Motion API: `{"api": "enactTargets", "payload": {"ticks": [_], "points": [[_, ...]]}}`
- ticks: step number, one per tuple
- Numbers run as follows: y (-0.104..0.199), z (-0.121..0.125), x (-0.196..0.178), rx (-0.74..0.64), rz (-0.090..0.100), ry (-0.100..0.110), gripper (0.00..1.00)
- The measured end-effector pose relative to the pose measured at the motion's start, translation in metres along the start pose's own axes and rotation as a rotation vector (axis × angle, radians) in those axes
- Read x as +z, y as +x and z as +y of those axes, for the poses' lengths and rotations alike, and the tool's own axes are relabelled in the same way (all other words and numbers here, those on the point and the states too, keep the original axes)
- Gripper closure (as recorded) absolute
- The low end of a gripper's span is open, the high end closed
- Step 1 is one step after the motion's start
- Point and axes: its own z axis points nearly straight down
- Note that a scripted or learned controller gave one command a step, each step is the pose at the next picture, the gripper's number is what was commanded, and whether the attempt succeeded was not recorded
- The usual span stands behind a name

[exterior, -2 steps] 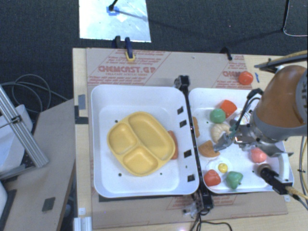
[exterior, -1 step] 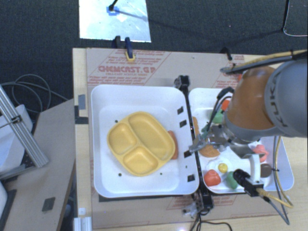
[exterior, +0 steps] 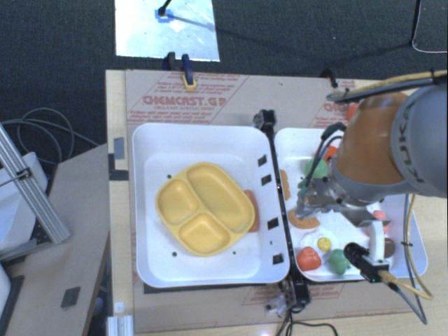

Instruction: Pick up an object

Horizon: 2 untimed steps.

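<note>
My gripper hangs over the left part of the right bin, under the grey and orange arm. It sits right above a flat orange-brown food piece. Close by lie a green item, a fried-egg toy, a red tomato-like piece and a green piece. The arm hides much of the bin's middle.
The left bin holds a yellow divided plate with a reddish piece tucked at its right edge. A black divider with clips runs between the bins. A cardboard sheet lies beneath them.
</note>
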Motion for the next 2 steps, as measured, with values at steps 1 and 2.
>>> {"api": "enactTargets", "payload": {"ticks": [1, 2], "points": [[-0.048, 0.037, -0.118, 0.004, -0.005, -0.013, 1.00], [-0.093, -0.002, -0.273, 0.008, -0.005, -0.018, 1.00]]}}
